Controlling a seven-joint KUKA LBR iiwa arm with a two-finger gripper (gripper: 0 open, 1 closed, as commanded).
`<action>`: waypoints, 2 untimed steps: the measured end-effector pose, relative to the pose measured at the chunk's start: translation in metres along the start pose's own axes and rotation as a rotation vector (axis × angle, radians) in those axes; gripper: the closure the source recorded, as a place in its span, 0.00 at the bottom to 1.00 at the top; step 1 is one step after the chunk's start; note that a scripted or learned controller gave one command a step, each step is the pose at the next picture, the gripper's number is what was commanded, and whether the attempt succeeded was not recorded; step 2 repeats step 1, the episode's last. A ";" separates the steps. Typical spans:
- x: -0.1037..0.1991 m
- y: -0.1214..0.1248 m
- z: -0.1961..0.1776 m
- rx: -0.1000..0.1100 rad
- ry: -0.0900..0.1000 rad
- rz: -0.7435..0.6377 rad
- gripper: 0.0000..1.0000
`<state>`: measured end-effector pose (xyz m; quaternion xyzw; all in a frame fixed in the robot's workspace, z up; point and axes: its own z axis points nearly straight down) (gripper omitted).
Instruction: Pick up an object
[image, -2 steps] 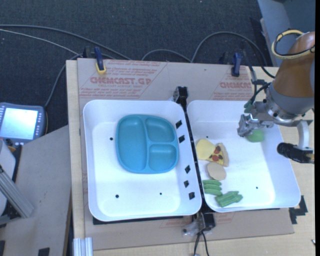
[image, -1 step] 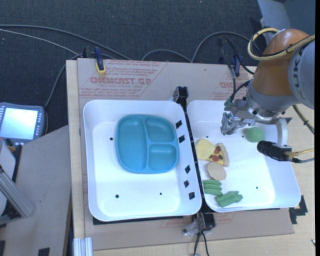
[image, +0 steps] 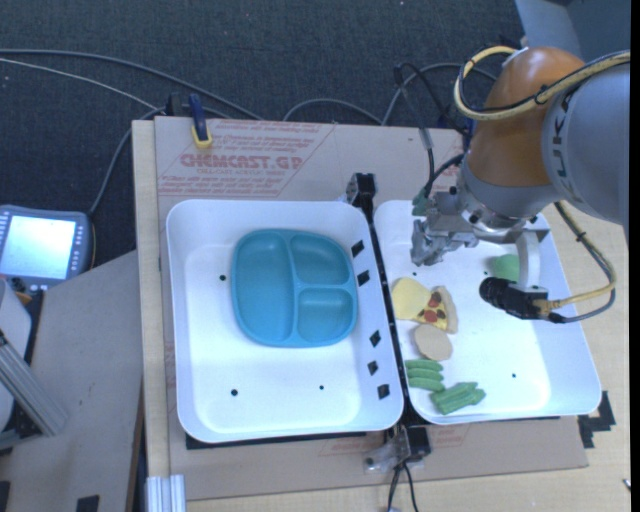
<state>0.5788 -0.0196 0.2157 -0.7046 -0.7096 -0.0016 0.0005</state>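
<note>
Presently, the contents are listed as seen from above.

Bench (image: 250, 160): a brown board with red print, on which two shallow white bins are set side by side.
Left bin (image: 200, 370): a blue divided tray (image: 295, 288) is held near its middle, lying flat.
Right bin (image: 560, 350): toy foods are gathered along its left side.
Pizza slice (image: 437, 309): laid just right of a yellow piece (image: 408, 297), the two touching.
Tan round piece (image: 433, 344): placed just below the pizza slice.
Green pods (image: 445, 387): grouped near the bin's lower left corner.
Green item (image: 507, 267): partly hidden beneath the arm.
Arm (image: 540, 110): extended in from the right over the right bin's upper part.
Gripper (image: 432, 246): held above the yellow piece, nothing seen gripped; its opening cannot be told.
</note>
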 end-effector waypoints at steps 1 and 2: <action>0.057 0.000 -0.013 0.000 0.000 0.000 1.00; 0.057 0.000 -0.013 0.000 0.000 0.000 1.00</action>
